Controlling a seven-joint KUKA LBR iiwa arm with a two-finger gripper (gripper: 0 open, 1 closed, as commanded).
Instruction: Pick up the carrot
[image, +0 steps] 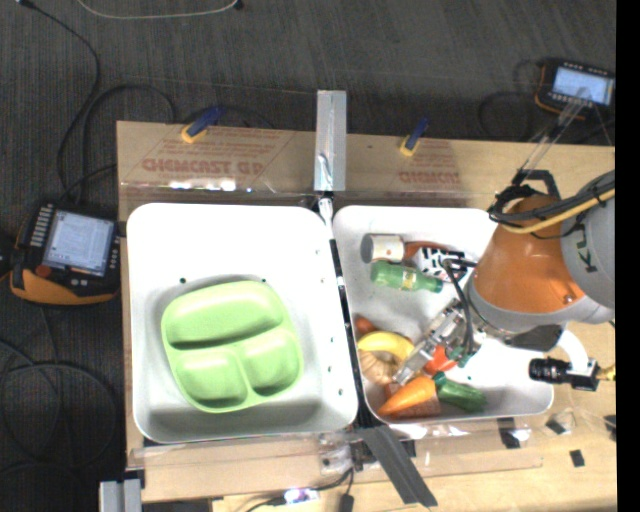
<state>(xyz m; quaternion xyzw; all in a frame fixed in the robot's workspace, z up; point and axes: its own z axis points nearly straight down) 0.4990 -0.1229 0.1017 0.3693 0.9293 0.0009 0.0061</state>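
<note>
The arm reaches in from the right over the right bin. Its gripper is low in the near part of this bin, just above the carrot. How far it is open, and if it has hold of anything, I cannot tell.

The carrot lies near the near wall of the right bin, with a green vegetable just at its right. A yellow banana lies just beyond the carrot, to the left of the gripper. A green bottle and a white container lie in the far part of the bin.

The left bin holds a green divided tray.
</note>
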